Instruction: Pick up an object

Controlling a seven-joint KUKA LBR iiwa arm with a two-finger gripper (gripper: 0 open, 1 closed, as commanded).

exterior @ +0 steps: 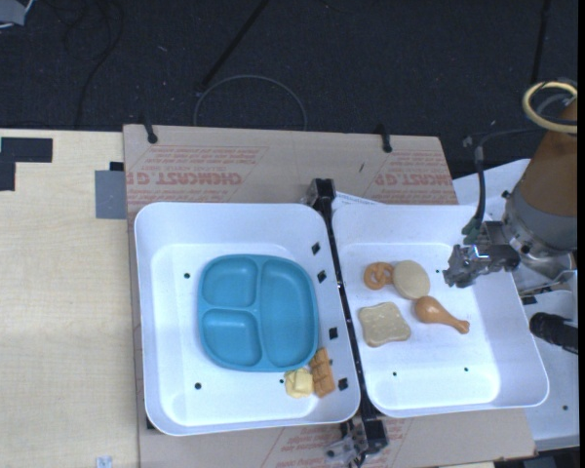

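Observation:
The right bin holds a small brown pretzel, a pale round bun, a slice of toast and a chicken drumstick. My gripper hangs over the right bin's upper right part, just right of the bun and above the drumstick. Nothing shows between its fingers. The left bin holds a blue divided plate, with a yellow piece and an orange waffle-like piece near its lower right corner.
A black divider runs between the two bins. The grey arm with its orange band rises at the right. Brown cardboard lies behind the bins, and a light wooden bench top lies to the left.

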